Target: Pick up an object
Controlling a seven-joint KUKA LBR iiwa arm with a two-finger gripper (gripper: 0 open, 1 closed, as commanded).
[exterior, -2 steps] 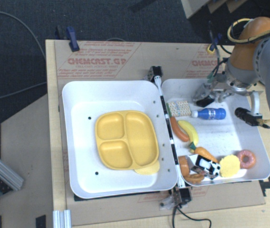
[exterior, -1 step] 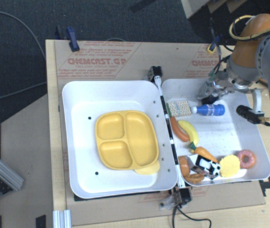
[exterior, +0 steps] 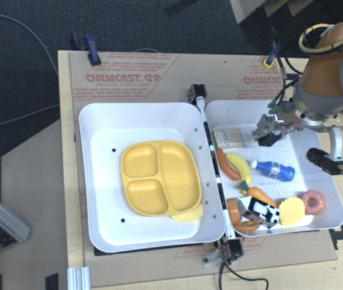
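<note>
- Sitting in the left bin is a yellow divided tray, lying flat with its long axis running from near-left to far-right; a pale yellow piece is peeking out from under its near-right corner.
- Running between the two bins is a dark divider strip, with a black clamp at its far end.
- Lying in the right bin, close to its left wall, is a small speckled sponge-like block, flat, at the far-left of the group.
- Lying just near of it are an orange hot dog and a yellow banana, touching side by side, both pointing from far-left to near-right.
- Lying to their right is a blue bottle, on its side, its long axis running left to right with the white cap pointing left.
- Crowding the near wall are a carrot, a brown bread-like piece, a black-and-white item, a yellow round piece and a pink doughnut.
- Hanging over the far part of the right bin is the gripper, at the end of the grey and orange arm, hovering just far of the blue bottle and right of the speckled block; nothing is visible between its fingers, and I cannot tell how far apart they are standing.
</note>
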